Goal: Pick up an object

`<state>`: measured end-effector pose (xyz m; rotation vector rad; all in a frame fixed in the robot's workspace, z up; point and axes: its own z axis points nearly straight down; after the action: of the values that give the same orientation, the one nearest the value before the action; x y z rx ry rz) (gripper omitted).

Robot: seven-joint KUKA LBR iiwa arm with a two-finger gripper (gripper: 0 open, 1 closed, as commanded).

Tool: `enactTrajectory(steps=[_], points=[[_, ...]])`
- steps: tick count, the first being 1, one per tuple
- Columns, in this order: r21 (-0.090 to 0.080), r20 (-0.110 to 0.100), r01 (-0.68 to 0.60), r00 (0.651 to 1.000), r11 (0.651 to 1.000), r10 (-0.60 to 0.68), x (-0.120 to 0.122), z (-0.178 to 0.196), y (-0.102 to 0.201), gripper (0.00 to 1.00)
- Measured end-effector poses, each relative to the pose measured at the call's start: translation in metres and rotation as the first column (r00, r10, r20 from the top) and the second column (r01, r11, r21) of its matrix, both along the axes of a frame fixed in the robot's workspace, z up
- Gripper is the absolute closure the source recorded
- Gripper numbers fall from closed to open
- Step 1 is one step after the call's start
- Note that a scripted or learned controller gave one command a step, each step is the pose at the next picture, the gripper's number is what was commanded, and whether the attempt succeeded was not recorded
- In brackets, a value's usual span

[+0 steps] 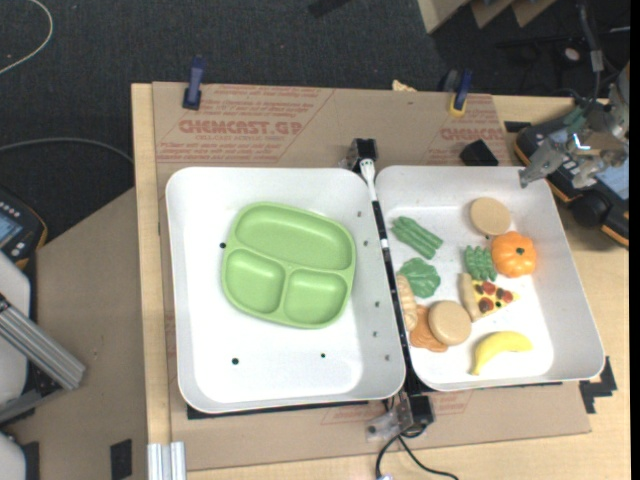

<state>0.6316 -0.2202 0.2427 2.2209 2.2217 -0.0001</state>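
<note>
gripper point(548, 160) hovers over the right bin's point(570, 298) far corner, its state unclear.

Dark carpet floor point(200, 18), white cable point(30, 13) — cardboard-topped bench point(300, 118), blue clamps point(193, 83)

A light green divided plate point(288, 265) lies in the white left bin point(200, 348); the white right bin point(570, 318) holds an orange pumpkin point(514, 254), yellow banana point(499, 348) and green vegetables point(416, 236).

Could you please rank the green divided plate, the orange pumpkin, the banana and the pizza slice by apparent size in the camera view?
1. green divided plate
2. banana and orange pumpkin, too alike to rank
3. pizza slice, slightly smaller
</note>
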Motion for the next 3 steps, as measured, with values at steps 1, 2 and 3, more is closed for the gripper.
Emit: enactTrajectory(steps=[1, 2, 3], points=[[-0.002, 0.004, -0.001, 1.000, 1.000, 0.001, 0.001, 0.012, 0.000, 1.00], [0.005, -0.013, -0.001, 1.000, 1.000, 0.001, 0.032, -0.143, -0.002, 1.00], [0.002, -0.005, 0.001, 1.000, 1.000, -0.001, 0.005, -0.159, 0.005, 1.00]])
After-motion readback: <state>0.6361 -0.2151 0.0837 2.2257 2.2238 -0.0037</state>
